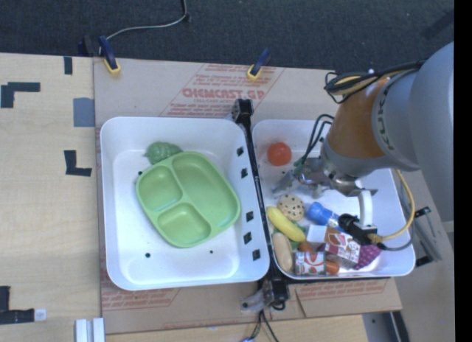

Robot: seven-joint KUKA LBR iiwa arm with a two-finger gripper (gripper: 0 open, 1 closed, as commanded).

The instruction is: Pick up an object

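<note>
Two bins; the gripper (pixel 289 180) hangs in the right bin (pixel 398 263) just below the tomato (pixel 279 153), fingers spread, holding nothing.

A pale wooden bench (pixel 44 208) is carrying a brown cardboard sheet (pixel 214 93), which two yellow clamps (pixel 110 64) are pinning along its far edge. Two shallow white bins are sitting side by side on that cardboard: the left bin (pixel 122 259) and the right bin (pixel 394 263), touching along a black centre seam.
</note>
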